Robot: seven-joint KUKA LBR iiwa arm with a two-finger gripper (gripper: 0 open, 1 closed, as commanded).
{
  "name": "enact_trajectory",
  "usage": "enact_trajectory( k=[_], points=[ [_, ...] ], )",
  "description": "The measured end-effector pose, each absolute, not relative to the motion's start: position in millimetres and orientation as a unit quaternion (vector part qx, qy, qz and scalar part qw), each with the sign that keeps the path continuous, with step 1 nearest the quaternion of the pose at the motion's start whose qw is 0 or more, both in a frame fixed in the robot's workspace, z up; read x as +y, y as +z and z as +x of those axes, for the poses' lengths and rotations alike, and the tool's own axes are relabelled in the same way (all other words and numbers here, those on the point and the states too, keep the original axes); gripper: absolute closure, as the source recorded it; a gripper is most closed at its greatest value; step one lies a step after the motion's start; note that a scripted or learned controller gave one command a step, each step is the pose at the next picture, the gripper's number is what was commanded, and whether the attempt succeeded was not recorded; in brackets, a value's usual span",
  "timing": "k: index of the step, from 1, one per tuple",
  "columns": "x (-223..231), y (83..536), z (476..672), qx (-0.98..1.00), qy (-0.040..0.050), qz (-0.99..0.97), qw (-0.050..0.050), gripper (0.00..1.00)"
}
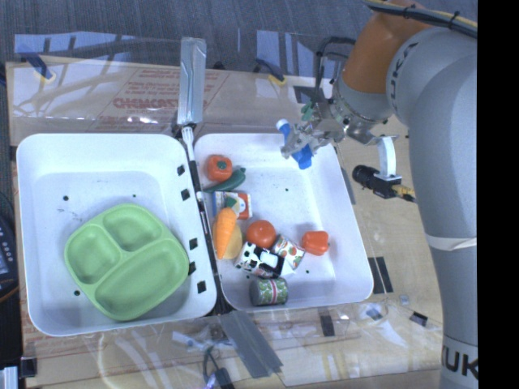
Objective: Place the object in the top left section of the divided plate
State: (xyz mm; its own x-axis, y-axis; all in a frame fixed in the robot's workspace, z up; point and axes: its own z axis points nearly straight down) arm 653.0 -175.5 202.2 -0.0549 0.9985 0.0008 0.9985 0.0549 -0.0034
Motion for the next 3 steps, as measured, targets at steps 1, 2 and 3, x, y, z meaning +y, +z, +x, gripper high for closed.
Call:
enact_trajectory(
  k=[1, 2, 3],
  points=[
    [-103, 114, 615.9, -0.666, 0.0022, -0.746, 0.003, 1.00],
    [-104, 107, 577.5, -0.715, -0.0118, -0.699, -0.014, 1.00],
    [-128, 101, 553.7, -0.592, -0.0084, -0.806, -0.005, 1.00]
  ],
)
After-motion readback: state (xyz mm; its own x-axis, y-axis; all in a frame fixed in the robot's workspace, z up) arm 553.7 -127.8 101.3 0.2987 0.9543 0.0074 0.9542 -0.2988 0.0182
